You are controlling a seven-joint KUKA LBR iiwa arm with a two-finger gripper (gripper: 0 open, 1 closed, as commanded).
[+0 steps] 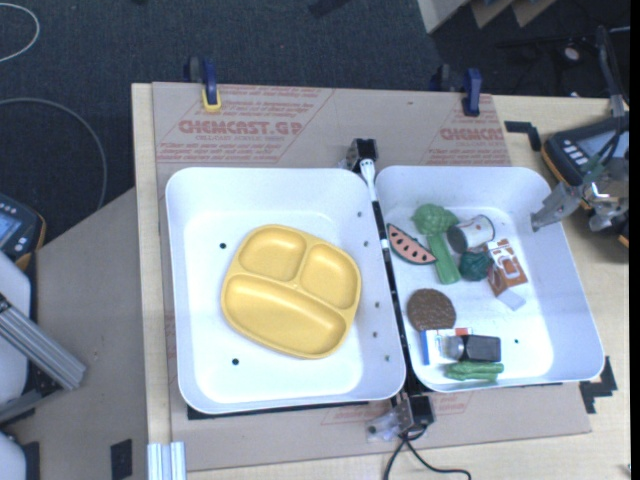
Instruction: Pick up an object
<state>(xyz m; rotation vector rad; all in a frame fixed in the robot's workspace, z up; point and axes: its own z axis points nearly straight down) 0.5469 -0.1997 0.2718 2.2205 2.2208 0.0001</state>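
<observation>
Gripper [552,208] at right bin [560,358] rim, finger state unclear. Best target: cookie [432,309], lying apart; descend centred, avoid clutter.

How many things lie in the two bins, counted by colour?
Yellow: 1, tray
Green: 3, broccoli, ball, bean pod
Brown: 1, cookie
Red: 1, melon slice
Mixed colours: 3, can, carton, stapler
Total: 9
</observation>
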